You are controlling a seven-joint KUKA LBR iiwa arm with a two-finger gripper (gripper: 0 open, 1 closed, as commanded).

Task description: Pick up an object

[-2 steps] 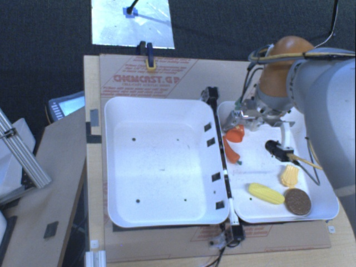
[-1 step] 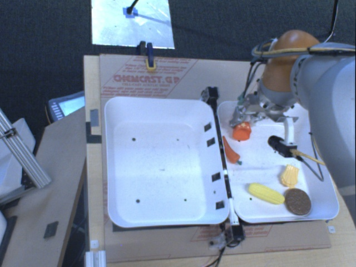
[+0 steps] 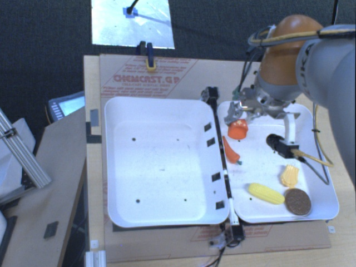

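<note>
Gripper [image 3: 238,113] low over far-left corner of right bin [image 3: 258,166]; I can't tell whether claw is open or closed. Rounded glossy orange chunk [image 3: 238,129] just below it. Slim tapered red pepper [image 3: 231,151] beside chunk; knobbly yellow corn cob [image 3: 266,193] and flat brown disc [image 3: 298,202] at near edge.

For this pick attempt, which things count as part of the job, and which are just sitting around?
Job: gripper; right bin; in it an orange piece, red chili, corn cob, pale yellow piece, brown disc.
Lying about: left bin; cardboard sheet; foil square.
</note>
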